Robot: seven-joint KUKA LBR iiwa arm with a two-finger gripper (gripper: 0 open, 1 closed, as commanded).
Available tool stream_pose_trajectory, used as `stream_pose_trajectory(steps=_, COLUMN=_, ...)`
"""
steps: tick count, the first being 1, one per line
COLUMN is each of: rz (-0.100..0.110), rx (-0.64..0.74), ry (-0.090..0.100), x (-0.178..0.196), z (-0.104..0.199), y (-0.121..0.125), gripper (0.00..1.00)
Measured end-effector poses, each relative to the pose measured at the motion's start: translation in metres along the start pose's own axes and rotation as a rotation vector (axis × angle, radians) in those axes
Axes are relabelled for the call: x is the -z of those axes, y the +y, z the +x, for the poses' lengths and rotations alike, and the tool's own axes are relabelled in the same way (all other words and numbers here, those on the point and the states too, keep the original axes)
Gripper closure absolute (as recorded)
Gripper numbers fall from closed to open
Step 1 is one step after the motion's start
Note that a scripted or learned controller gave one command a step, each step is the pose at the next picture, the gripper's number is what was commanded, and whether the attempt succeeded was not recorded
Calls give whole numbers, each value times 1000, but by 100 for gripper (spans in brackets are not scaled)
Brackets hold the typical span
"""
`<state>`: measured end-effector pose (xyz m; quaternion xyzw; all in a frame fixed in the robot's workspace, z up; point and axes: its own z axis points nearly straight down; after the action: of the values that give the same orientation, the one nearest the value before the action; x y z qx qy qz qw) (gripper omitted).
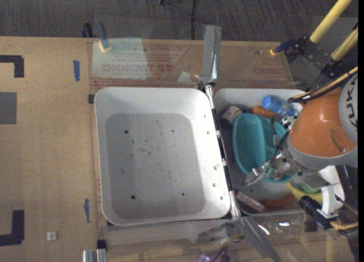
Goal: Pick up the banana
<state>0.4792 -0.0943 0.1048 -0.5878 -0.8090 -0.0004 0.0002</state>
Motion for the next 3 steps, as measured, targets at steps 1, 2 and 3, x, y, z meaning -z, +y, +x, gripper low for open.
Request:
stream_pose_trajectory(steps=1, rz=-3, rx=-47, ry=2, x=122, z=-56, y=97, gripper=0)
stream_pose_trajectory(steps=2, rz=0, rx=147, ry=0, x=35, z=-90, y=62, gripper=0)
stream_pose_trajectory(steps=3, rz=-5, rx=343, ry=-6, x=117, z=-115, y=112, gripper=0)
